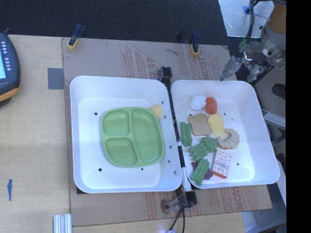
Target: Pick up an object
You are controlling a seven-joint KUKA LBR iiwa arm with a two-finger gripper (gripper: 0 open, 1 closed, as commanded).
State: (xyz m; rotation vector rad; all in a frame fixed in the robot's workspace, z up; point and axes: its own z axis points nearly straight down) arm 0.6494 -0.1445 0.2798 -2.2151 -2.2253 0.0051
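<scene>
My gripper (241,73) hangs above the far right corner of the right bin (252,98), open, with nothing between its fingers. It is apart from all the toy food. That bin holds a white lump (198,101), a red-orange piece (211,105), a bread slice (198,124), a yellow piece (216,125), a tan ring (229,139), a green bean (185,133), a leafy green (203,148), a green pod (199,171) and a red and white carton (220,164). The left bin (82,130) holds a green divided plate (132,136) and a small yellow piece (156,111).
Both bins sit on a cardboard sheet (121,57) clamped at the back by two clips (74,37) (194,45). A teach pendant (7,67) lies at the bench's left edge. Black clips (166,73) join the bins at the middle seam.
</scene>
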